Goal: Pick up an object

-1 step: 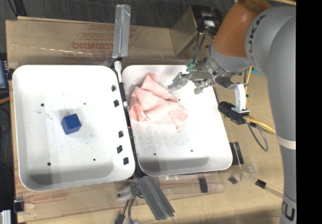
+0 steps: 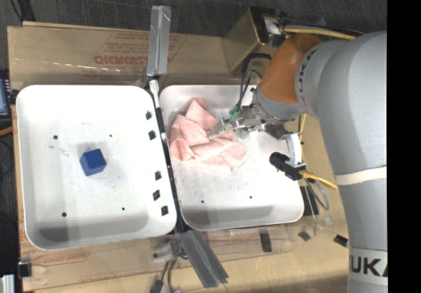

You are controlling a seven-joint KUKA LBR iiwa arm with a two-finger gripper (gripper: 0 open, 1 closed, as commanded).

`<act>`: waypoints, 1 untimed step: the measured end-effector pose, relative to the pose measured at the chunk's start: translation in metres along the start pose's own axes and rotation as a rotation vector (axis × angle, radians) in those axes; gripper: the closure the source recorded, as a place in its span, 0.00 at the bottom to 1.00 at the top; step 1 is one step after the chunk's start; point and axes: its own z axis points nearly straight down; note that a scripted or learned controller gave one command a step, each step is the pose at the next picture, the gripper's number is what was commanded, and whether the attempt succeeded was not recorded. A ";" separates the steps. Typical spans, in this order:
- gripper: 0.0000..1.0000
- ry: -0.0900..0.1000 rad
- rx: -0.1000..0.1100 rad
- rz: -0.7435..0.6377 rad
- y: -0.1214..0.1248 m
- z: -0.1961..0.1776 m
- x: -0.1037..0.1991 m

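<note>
A crumpled pink cloth (image 2: 200, 138) lies in the upper left part of the right bin (image 2: 237, 209). A blue cube (image 2: 93, 161) sits in the left bin (image 2: 39, 173), left of its middle. My gripper (image 2: 227, 126) reaches in from the right and hangs low over the cloth's right edge, its metal tip touching or nearly touching the fabric. The wrist hides the fingers' spacing.
A metal divider (image 2: 160, 153) with black clips runs between the two bins. The grey arm and its orange band (image 2: 283, 74) cover the right bin's upper right corner. A black cable fitting (image 2: 287, 165) sits by the right rim.
</note>
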 end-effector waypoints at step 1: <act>0.00 0.001 0.005 -0.114 0.006 0.001 0.039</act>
